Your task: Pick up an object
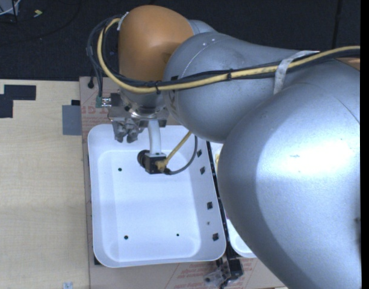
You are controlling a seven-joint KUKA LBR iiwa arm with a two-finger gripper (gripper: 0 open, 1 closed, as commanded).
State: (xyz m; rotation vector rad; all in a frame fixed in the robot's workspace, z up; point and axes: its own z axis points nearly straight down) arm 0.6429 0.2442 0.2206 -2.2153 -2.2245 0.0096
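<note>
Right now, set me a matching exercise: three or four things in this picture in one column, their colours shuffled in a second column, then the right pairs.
Things
1. Rounded band above the wrist of the arm
2. Shallow plastic left bin
3. Thin cable looped over the arm
4. Flat wooden bench top

Colours
A. white
B. pale tan
C. orange
D. yellow

Pairs: 1-C, 2-A, 3-D, 4-B
</note>
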